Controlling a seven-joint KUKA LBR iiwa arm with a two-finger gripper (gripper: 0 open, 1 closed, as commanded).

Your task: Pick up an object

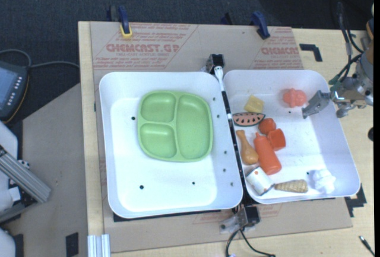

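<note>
Gripper hovering at right bin's right edge, holding nothing, fingers seemingly apart though blurred. Nearest pick: pink object, just left of gripper, near far wall.

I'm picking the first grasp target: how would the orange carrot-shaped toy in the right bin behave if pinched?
The orange carrot looks like smooth moulded plastic, so probably stiff, light and a bit slippery. Its rounded, tapered body may roll or squirt out. The drumstick lying against it would likely get nudged.

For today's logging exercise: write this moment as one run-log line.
gripper: over right bin, nothing between fingers | nearest: pink toy | green tray: left bin | pick: not done
</note>
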